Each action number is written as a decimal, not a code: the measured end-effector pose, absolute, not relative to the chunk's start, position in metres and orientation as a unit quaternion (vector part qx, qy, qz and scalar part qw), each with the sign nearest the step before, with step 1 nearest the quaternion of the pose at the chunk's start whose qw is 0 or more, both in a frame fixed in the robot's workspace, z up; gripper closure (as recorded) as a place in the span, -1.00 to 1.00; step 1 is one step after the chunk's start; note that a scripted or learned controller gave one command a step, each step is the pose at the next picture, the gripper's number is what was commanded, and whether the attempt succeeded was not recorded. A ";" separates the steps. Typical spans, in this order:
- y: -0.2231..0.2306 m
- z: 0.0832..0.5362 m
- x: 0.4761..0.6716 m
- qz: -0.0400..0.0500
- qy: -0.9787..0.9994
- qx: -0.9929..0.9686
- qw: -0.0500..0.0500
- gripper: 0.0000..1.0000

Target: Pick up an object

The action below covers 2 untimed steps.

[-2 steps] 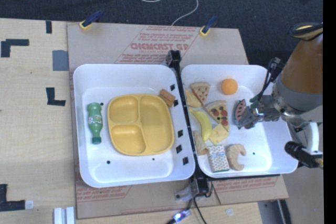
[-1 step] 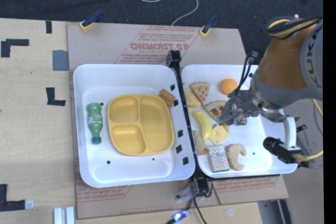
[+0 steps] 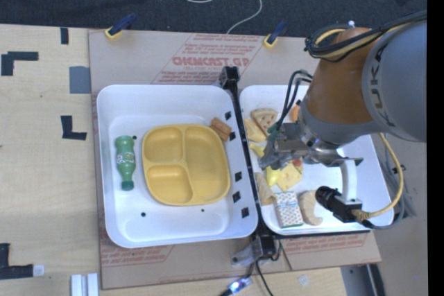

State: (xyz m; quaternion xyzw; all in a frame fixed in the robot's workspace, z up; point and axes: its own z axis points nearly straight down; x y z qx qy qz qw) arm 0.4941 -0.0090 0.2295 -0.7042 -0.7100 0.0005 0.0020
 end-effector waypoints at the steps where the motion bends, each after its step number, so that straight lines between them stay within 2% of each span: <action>1: 0.046 0.228 0.489 0.001 -0.710 -0.705 0.002 1.00; 2: 0.082 0.228 0.501 0.001 -0.709 -0.705 0.001 1.00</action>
